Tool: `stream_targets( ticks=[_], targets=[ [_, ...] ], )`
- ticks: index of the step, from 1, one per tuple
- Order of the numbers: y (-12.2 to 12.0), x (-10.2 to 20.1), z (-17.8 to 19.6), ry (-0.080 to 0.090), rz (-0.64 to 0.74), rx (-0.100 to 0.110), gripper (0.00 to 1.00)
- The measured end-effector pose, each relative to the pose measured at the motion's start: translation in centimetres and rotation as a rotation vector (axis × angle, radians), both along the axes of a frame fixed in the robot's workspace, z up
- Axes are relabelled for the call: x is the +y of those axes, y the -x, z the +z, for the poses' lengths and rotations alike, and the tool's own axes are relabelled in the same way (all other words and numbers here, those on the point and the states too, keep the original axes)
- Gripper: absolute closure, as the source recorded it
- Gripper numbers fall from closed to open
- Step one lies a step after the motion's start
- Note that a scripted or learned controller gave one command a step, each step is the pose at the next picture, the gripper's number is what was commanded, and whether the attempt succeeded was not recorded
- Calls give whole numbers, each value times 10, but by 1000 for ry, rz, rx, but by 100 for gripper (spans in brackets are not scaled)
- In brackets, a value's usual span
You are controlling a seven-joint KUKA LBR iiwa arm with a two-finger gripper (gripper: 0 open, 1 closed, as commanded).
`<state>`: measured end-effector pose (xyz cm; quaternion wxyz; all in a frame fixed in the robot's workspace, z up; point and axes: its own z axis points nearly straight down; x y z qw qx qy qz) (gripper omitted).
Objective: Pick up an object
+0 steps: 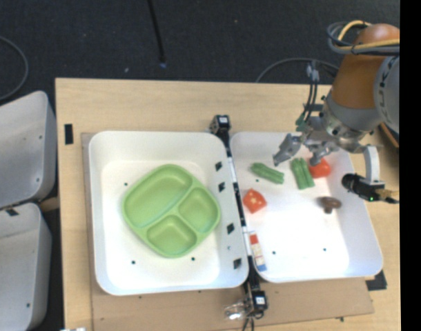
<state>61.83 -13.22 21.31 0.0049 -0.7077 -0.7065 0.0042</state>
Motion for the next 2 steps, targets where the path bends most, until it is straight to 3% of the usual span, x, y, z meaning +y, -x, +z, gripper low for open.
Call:
stream_targets(
  ticks=[1, 2],
  targets=[
    [-3, 0, 9, 1, 2, -14, 0],
    [6, -7, -40, 3, 0, -9, 0]
  ],
)
